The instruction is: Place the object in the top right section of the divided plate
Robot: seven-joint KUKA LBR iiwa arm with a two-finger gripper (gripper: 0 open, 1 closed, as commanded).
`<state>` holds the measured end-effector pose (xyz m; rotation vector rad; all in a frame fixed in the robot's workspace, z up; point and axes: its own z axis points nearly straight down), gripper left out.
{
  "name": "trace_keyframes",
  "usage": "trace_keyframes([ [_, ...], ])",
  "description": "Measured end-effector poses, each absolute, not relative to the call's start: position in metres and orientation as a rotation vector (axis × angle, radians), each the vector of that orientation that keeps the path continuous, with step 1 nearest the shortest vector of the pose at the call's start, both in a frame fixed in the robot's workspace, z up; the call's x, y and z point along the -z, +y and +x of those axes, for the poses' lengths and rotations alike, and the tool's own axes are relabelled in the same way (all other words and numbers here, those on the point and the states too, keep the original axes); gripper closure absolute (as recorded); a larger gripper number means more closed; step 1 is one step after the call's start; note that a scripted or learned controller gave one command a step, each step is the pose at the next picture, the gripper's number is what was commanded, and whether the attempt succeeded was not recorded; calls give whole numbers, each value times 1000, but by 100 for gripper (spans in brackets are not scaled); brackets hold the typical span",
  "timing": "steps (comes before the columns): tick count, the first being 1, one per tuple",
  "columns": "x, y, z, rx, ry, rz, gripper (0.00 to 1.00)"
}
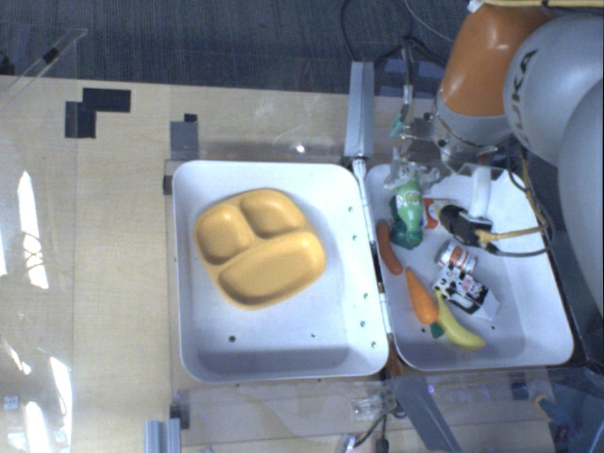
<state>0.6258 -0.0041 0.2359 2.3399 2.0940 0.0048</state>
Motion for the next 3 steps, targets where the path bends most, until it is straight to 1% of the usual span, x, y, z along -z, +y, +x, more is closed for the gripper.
trace_keyframes([
  [1, -188, -7, 585, -1, 2189, 2253, 100],
  [2, -215, 43, 577, -3, 2270, 2170, 100],
  [3, -183, -25, 601, 0, 2063, 2369, 100],
])
